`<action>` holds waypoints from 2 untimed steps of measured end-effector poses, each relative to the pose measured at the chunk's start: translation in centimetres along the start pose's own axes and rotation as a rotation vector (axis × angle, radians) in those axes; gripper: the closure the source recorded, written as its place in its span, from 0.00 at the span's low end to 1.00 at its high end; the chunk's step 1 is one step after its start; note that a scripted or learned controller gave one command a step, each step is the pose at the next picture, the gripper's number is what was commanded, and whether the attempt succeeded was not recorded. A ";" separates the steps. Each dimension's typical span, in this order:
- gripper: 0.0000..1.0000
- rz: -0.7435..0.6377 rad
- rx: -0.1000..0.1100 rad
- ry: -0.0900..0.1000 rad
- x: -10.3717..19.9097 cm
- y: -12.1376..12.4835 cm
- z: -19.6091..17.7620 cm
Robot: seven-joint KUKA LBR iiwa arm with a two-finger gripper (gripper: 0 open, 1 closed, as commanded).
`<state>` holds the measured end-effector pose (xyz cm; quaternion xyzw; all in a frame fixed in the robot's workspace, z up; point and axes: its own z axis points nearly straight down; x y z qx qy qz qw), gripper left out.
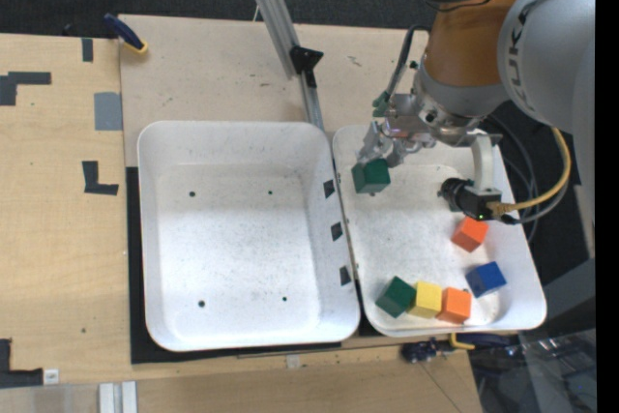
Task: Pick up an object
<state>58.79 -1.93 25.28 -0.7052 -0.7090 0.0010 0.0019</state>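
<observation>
Nearest the camera, along the near edge of the right bin [527, 309], three blocks sit in a touching row: a dark green block [395, 296], a yellow block [427, 299] and an orange block [456, 304], with a blue block [486, 279] just beside them toward the bin's right wall and a second orange block [470, 234] a little farther back. Over the far left part of that same bin, close to the wall it shares with the left bin [155, 208], the gripper [379, 160] points down with its fingers clamped on a green cube [370, 176], which shows at their tips, tilted. Whether the cube is already off the floor cannot be told from this slant. Directly under the fingers as it is, the move seems to call for a plain upward lift, with no sideways correction. The grip looks to be near the cube's upper edge, so it could slip.
</observation>
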 end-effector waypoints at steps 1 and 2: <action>1.00 -0.002 -0.001 0.000 5.1 -0.7 -0.1; 1.00 0.000 0.001 -0.001 9.3 -2.9 1.0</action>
